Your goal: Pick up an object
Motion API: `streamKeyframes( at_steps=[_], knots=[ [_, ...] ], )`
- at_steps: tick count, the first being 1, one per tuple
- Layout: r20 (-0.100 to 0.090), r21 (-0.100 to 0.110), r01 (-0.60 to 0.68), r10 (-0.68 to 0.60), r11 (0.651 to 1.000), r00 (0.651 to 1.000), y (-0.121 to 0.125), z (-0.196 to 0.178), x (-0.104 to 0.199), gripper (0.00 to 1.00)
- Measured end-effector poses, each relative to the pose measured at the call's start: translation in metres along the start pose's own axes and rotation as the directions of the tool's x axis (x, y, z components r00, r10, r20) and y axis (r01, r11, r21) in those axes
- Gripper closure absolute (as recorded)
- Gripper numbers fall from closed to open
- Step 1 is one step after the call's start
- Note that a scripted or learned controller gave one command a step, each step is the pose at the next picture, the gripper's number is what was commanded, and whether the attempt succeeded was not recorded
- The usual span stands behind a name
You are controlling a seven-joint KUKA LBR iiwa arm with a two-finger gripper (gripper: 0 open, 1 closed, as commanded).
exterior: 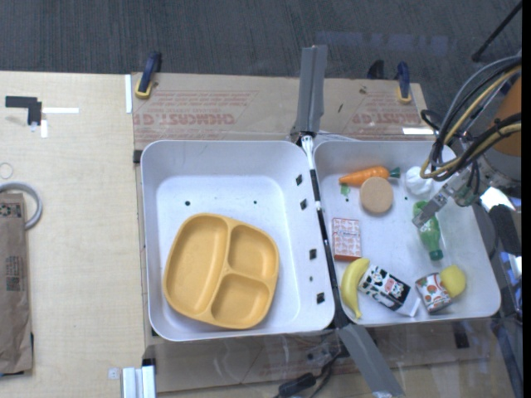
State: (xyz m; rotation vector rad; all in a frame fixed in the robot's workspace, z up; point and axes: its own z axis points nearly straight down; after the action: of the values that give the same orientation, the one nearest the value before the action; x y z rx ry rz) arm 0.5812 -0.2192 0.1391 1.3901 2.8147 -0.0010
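**Gripper low over the right bin's green bottle**

Gripper [425,214] hangs at the right bin's [489,305] far right side, its tip just above a green bottle [431,239]; nothing sits visibly between its fingers, and their spread cannot be told. Beside it lie a carrot [365,175], a tan disc [377,196], a small red box [346,238], a banana [353,286], a cow-print carton [385,288] and perhaps a lemon [453,279]. A yellow 3-compartment plate [221,269] lies in the left bin [158,172].

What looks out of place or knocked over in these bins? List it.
Nothing looks spilled or broken. The yellow divided plate sits skewed in the left bin. In the right bin, the green bottle lies on its side right at the gripper, and the cow-print carton lies toppled beside the banana.
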Motion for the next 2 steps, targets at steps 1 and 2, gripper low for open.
streamKeyframes(
  at_steps=[1, 2],
  knots=[
    [0.001, -0.001, 0.108, -0.108, 0.994, 0.994, 0.014, 0.047, -0.014, 0.00],
    [0.006, -0.004, 0.106, -0.106, 0.994, 0.994, 0.015, 0.036, -0.016, 1.00]
  ],
)
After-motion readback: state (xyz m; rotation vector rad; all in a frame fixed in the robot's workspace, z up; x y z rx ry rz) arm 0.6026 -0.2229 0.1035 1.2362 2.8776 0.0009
